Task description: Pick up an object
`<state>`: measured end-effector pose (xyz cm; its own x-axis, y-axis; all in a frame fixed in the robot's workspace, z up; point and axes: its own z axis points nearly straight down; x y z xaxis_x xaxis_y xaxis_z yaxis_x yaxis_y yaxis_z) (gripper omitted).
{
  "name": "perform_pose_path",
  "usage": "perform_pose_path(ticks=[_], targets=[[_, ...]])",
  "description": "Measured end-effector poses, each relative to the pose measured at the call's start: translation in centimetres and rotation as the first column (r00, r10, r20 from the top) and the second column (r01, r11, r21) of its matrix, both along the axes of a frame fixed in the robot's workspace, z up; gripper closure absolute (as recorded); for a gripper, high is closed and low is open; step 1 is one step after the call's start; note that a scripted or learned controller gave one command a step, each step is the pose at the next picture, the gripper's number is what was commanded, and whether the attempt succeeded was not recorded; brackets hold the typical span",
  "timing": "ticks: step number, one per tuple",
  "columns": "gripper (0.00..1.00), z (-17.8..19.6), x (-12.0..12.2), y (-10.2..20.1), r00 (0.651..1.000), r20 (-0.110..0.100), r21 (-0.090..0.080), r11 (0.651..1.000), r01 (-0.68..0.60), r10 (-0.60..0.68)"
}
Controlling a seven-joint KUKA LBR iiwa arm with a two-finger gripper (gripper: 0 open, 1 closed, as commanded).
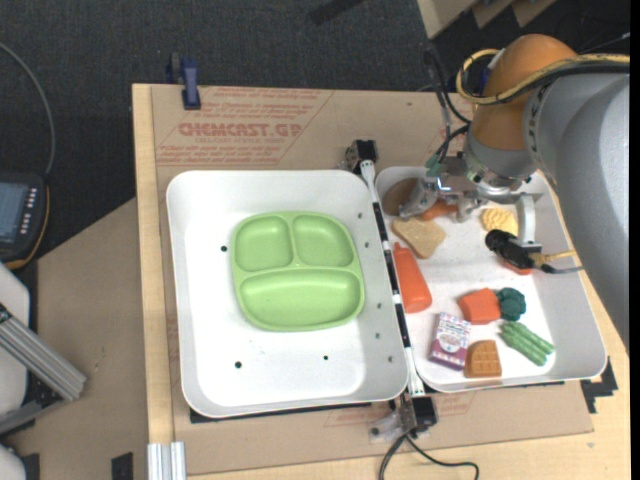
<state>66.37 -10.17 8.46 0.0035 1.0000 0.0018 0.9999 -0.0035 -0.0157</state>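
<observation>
White plastic makes up both shallow bins on the counter (pixel 160 128), a tan board with red lettering. In the camera view the left bin (pixel 200 348) carries a green divided plate (pixel 296 270). The right bin (pixel 580 358) holds the small toys: a tan bread slice (pixel 420 236) at its far left, an orange carrot-like piece (pixel 410 278) along the left wall, an orange block (pixel 479 305), a dark green lump (pixel 512 301), a green pod (pixel 527 342), a purple packet (pixel 451 338) and a waffle-brown biscuit (pixel 483 359) near the front.

The pincer (pixel 450 193) sits low at the bin's far end, just beside the bread slice; I cannot tell whether it is apart or together. The bread looks light and stiff, likely best taken across its thin edges. Dark carpet surrounds the counter.
</observation>
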Motion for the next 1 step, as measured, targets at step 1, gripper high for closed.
perform_pose_path(ticks=[1], targets=[[0.0,0.06,0.02,0.3,1.0,0.002,-0.005,1.0,-0.001,0.001]])
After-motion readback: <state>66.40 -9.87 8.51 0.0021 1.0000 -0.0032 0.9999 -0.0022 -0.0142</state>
